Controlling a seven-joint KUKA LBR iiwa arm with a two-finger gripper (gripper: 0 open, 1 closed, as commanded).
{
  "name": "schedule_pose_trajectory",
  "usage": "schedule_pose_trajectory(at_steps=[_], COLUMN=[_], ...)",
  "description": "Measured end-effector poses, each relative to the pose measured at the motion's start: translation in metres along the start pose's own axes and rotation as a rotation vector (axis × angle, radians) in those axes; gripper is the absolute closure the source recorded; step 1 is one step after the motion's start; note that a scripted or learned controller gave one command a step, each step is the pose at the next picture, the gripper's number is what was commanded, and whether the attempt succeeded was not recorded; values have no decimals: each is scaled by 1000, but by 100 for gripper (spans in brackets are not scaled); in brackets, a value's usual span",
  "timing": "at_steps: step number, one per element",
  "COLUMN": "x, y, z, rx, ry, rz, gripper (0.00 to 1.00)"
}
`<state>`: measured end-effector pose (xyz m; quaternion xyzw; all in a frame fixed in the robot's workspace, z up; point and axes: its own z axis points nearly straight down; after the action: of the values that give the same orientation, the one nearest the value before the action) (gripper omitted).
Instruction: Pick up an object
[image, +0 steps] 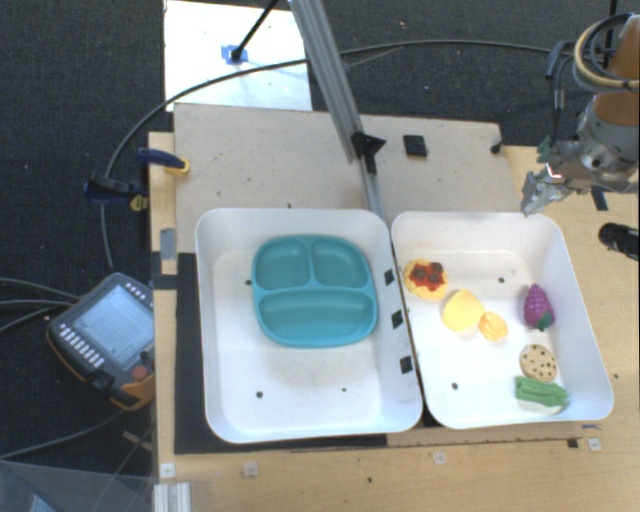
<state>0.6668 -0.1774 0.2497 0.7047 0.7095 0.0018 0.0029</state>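
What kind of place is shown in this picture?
Probably a robot lab: a workbench with two white bins, toy food, and a teach pendant on the floor.

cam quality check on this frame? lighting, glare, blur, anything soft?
Camera view: even, diffuse light with soft shadows inside the bin walls; white paper at top is blown out; teal plate and toy food like the purple grapes are reasonably sharp; the gripper at the right edge looks soft and low in detail; overall resolution is coarse.
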Motion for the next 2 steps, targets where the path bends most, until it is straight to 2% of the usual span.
schedule_pose_trajectory(at_steps=[2], x=[102], y=[-26], z=[-13], rx=[5], ry=[3], rz=[-2], gripper=[100])
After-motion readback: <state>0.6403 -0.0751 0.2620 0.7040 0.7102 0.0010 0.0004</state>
